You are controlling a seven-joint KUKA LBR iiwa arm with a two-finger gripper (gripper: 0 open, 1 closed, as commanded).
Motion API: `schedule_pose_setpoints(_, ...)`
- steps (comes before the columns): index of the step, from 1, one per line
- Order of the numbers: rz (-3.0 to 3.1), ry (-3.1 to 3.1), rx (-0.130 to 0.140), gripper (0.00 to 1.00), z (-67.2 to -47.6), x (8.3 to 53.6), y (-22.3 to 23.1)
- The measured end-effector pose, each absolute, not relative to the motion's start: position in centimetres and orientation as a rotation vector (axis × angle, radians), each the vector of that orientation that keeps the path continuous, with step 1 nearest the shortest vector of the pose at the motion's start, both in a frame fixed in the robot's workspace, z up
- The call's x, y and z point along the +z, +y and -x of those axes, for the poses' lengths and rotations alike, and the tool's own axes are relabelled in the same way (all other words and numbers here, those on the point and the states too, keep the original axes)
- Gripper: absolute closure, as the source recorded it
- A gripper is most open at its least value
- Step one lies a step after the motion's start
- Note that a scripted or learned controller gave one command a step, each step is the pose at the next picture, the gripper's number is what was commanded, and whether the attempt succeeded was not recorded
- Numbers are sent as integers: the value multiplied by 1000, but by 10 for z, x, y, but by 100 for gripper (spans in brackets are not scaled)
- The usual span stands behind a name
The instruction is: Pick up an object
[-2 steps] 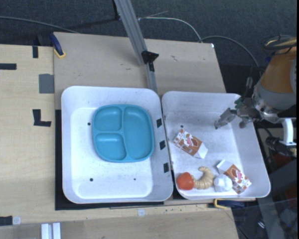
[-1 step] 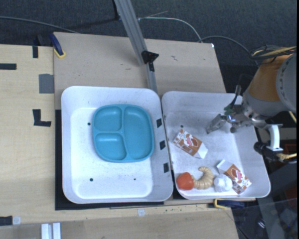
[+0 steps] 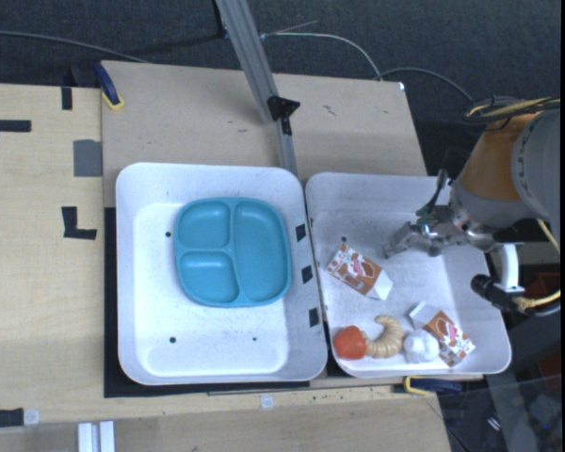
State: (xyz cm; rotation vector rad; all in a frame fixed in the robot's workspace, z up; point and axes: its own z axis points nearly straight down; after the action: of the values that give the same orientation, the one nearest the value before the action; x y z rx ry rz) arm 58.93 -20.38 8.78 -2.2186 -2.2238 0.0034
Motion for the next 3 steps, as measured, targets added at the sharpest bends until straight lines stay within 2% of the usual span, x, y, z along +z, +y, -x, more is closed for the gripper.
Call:
schedule_pose_setpoints(1,2217,-2225,3,100,-589,98,-203)
schedule_pose_setpoints(3,2222,-2228,-4,100,-597,222,-200)
